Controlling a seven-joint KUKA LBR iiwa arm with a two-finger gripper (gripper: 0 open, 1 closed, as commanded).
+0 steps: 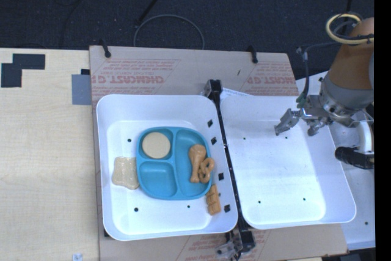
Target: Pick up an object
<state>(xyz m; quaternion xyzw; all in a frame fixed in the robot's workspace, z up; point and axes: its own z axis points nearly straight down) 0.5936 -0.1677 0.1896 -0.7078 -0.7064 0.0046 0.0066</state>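
End effector [292, 123] above right bin [330, 208], nothing between fingers.

Camera: one, fixed high above the table [49, 162], looking down at a slant.
Facing: dark floor along the top, table's near edge at the bottom.
Distance: far enough back that both bins fit whole, left bin [116, 113] and right bin [275, 192] side by side.
Arm side: arm [351, 70] comes in from the right edge.
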